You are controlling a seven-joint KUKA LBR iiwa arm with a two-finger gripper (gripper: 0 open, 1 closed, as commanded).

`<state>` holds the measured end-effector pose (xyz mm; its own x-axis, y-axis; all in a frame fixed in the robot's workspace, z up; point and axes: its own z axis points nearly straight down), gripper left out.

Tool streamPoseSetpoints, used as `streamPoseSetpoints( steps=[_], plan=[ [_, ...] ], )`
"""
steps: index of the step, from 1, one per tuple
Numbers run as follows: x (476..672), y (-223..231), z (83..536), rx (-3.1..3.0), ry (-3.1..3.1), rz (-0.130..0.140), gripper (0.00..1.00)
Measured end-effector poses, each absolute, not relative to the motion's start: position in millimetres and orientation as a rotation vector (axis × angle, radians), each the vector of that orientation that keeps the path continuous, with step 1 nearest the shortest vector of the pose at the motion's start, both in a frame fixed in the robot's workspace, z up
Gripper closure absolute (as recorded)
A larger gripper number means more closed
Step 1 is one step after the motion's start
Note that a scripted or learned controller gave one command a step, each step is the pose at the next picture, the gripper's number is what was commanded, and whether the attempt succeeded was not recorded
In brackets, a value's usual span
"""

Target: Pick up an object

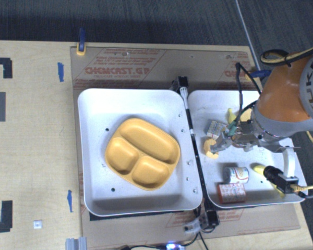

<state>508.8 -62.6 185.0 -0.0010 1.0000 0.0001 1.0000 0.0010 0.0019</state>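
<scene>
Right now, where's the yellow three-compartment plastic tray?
The yellow three-compartment plastic tray lies upside down mid-floor in the left white bin, left of the black divider.

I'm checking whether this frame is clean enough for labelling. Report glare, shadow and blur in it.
Camera view: soft glare on the glossy yellow three-compartment plastic tray; the left white bin is evenly lit with faint shadow under the tray's edge; the grey-and-orange arm's claw and the small items around it in the right white bin look slightly blurred, so fine detail there is hard to read.
</scene>
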Motion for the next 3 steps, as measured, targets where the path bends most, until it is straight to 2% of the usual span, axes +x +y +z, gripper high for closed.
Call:
streamPoseSetpoints(
  steps=[1, 2, 3],
  plan=[
    [479.8, -109, 86, 2.222, 2.218, 0.001, 0.00],
    [482.3, -109, 97, 2.217, 2.213, 0.007, 1.00],
    [497.4, -94, 86, 2.220, 2.217, 0.001, 1.00]
  ],
)
